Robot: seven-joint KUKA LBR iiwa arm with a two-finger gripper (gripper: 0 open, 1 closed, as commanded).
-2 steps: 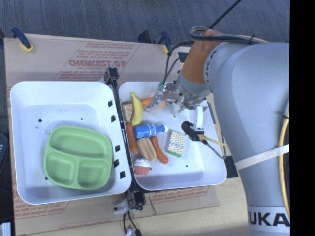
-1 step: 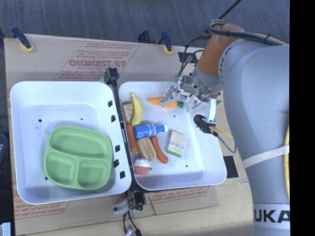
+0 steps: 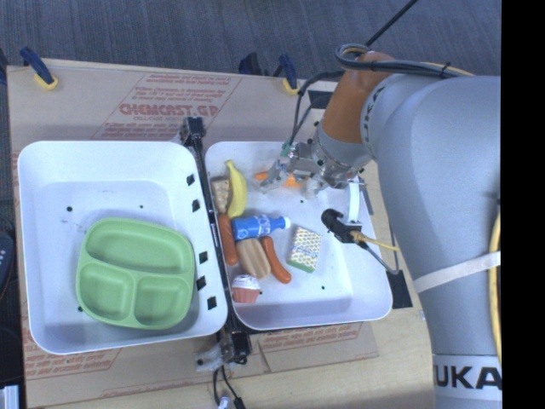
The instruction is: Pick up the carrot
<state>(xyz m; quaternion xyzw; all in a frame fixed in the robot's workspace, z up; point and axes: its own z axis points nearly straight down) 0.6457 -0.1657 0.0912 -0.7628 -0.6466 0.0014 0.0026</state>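
Hovering at the right white bin's (image 3: 362,301) far end, my two-finger gripper (image 3: 289,175) sat over a small orange carrot (image 3: 292,180); grip state indeterminable, carrot axis unclear.

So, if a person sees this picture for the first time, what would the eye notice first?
Probably the big grey arm filling the right side, its orange band above the wrist, with its gripper lowered over the far part of the right bin. Next comes the green divided plate, alone in the left bin. Then the colourful toy food along the right bin's left side: a yellow banana, a blue bottle, sausages.
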